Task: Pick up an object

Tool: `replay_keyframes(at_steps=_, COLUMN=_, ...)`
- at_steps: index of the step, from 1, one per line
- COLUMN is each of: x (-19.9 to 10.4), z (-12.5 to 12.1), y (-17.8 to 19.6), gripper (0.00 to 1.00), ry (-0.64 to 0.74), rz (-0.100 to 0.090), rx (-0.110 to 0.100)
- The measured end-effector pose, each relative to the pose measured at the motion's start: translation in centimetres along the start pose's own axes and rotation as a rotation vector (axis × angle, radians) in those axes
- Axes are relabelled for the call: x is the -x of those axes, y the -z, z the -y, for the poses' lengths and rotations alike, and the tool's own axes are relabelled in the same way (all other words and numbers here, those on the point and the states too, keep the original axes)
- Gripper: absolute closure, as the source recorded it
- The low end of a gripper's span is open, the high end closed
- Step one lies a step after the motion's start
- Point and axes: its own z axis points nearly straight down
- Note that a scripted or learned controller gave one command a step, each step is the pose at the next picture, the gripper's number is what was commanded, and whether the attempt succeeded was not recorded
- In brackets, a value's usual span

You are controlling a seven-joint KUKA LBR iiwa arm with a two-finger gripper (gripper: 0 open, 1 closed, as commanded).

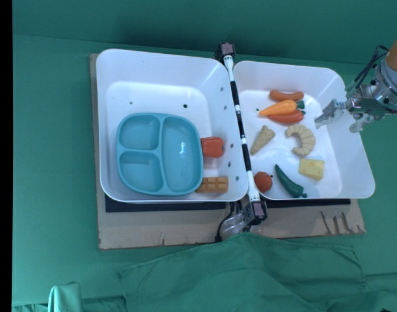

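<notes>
The open, empty gripper (340, 117) hovers over the right bin (355, 174), near a light, rigid, slippery-looking toy shrimp (302, 139), best pinched across its curved middle.

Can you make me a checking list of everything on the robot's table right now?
Surface: two white bins, left bin and right bin, on cardboard over green cloth.
Job's things: right bin holds carrot, sausage, croissant, shrimp, cheese, tomato, green pepper.
Clutter: left bin holds blue divided plate, orange-red block, waffle.
Grippers: gripper above right bin's right side, holding nothing.
Cables: dark cables at the wrist.
Surroundings: crumpled green cloth in front.
</notes>
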Motion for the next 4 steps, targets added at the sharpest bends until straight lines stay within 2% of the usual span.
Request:
replay_keyframes(at_steps=1, x=0.0, z=0.0, y=0.0, gripper=0.00, ry=0.000, rz=0.000, rx=0.000)
replay_keyframes(at_steps=2, x=-5.6, z=0.9, y=-0.5, gripper=0.00, ry=0.012, rz=-0.008, rx=-0.013)
replay_keyframes(at_steps=4, x=-5.3, z=0.9, y=-0.5, gripper=0.00, ry=0.008, rz=-0.007, rx=-0.011)
